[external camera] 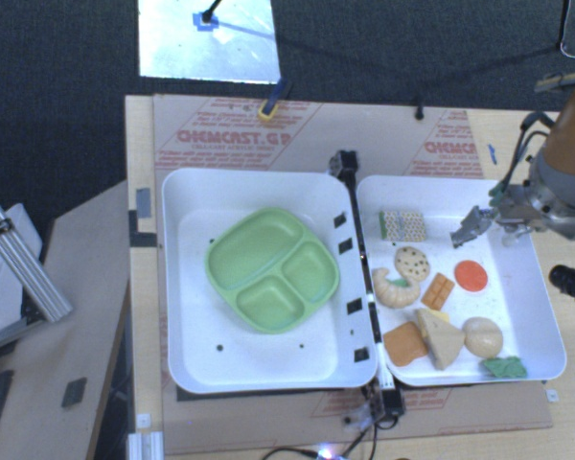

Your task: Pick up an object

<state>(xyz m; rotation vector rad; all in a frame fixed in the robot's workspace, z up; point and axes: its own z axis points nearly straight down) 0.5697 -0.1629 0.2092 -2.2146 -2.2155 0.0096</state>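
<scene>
The tool (471,226) hovers, seemingly open and holding nothing, just above the red disc (471,275), which lies toward the camera.

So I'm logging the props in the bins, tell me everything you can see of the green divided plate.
The green divided plate is pale green, looks like plastic, with rounded corners and a raised rim. Ridges split it into three compartments: one large at upper left and two smaller at the right and bottom. It lies flat, turned at an angle, near the middle of the left bin. It rests on that bin's floor, apart from its walls.
</scene>
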